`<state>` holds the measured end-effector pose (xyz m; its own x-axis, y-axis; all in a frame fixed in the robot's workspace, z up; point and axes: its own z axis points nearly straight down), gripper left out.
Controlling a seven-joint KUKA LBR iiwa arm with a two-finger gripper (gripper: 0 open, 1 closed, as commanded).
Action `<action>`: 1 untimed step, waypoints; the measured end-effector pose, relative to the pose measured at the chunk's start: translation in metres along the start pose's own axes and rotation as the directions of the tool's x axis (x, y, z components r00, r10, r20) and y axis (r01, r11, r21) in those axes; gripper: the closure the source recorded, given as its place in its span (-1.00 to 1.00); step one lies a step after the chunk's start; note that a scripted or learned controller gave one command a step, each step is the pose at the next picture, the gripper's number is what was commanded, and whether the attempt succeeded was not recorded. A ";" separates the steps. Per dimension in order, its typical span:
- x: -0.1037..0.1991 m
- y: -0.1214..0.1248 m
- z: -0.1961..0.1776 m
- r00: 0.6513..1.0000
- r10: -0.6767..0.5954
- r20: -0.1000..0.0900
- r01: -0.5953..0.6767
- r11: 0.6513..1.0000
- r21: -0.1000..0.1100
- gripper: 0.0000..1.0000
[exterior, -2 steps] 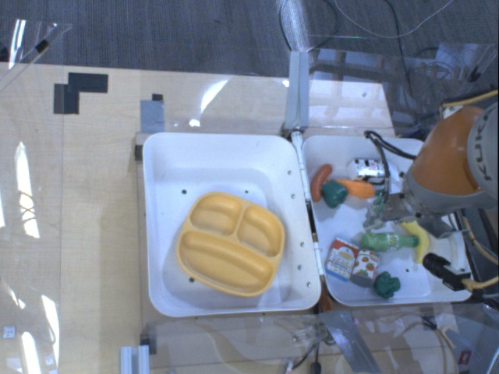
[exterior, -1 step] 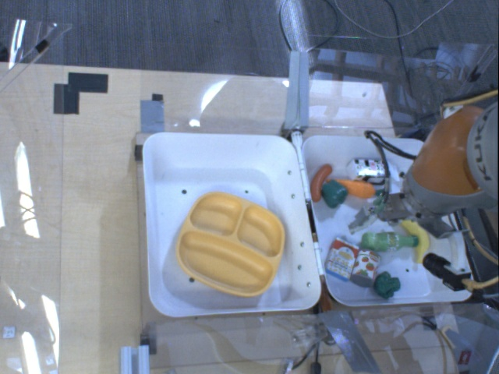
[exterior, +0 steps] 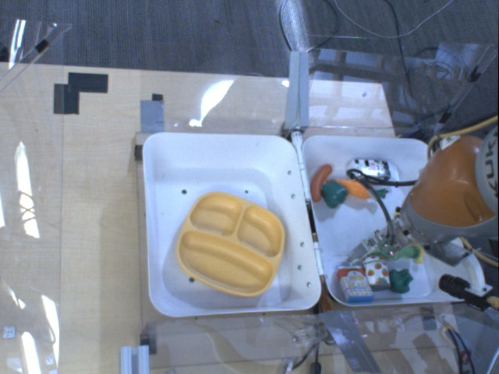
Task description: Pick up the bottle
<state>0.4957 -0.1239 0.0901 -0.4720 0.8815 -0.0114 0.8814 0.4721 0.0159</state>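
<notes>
The right bin [exterior: 390, 142] holds several small things. At its back lies a silvery, dark-labelled object [exterior: 368, 167] that may be the bottle; I cannot tell for sure. My gripper [exterior: 380, 245] hangs low over the front half of this bin, under the orange wrist band [exterior: 456, 185]. A pale yellow-green piece [exterior: 408, 252] lies right beside the gripper. Whether anything is held is hidden by the wrist. Just in front of the gripper sit a small printed box [exterior: 355, 284], a red-and-white item [exterior: 376, 271] and a green item [exterior: 401, 280].
A red sausage-like piece [exterior: 320, 181], a green piece [exterior: 334, 195] and an orange carrot shape [exterior: 358, 190] lie at the right bin's back left. The left bin [exterior: 168, 209] holds a yellow divided plate [exterior: 231, 243]. Cables trail behind the bins.
</notes>
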 end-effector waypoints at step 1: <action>0.001 0.003 -0.011 1.000 -0.002 -0.002 0.002 1.000 -0.004 1.00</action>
<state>0.4977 -0.1219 0.1014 -0.4738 0.8806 -0.0097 0.8803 0.4739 0.0198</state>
